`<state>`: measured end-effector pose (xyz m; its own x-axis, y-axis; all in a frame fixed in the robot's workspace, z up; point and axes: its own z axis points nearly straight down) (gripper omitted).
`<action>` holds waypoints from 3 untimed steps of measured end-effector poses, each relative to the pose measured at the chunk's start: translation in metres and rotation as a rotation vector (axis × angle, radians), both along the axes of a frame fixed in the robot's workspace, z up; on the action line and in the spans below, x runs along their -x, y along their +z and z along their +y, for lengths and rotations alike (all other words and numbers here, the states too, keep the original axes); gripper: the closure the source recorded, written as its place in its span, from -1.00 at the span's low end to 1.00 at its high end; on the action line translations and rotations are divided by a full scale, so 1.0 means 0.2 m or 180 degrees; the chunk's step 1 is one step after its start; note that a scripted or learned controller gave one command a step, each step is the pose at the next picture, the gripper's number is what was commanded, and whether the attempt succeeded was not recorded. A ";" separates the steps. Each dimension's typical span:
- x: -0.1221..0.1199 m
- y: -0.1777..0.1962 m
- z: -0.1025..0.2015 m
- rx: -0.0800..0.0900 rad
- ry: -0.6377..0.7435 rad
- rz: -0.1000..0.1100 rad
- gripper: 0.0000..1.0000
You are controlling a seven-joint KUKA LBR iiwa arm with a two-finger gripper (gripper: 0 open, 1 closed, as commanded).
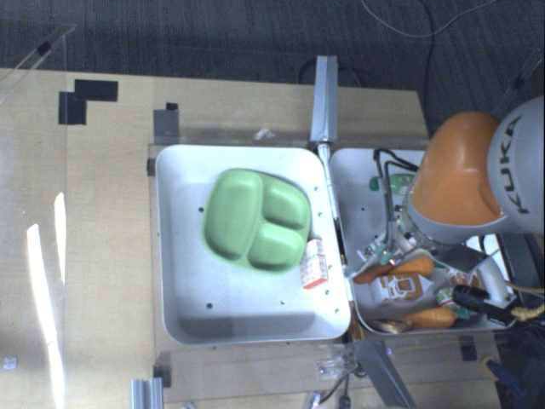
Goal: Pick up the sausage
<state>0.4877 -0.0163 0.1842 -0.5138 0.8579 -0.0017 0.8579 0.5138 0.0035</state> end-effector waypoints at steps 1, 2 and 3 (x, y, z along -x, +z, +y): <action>0.00 0.00 -0.03 0.0001 0.0119 -0.0003 -1.00; 0.00 0.00 -0.04 0.0001 0.0225 -0.0003 -1.00; -0.01 0.10 -0.08 0.0004 0.0441 -0.0013 -1.00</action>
<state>0.4888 -0.0315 0.2044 -0.6274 0.7787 -0.0050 0.7786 0.6274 0.0063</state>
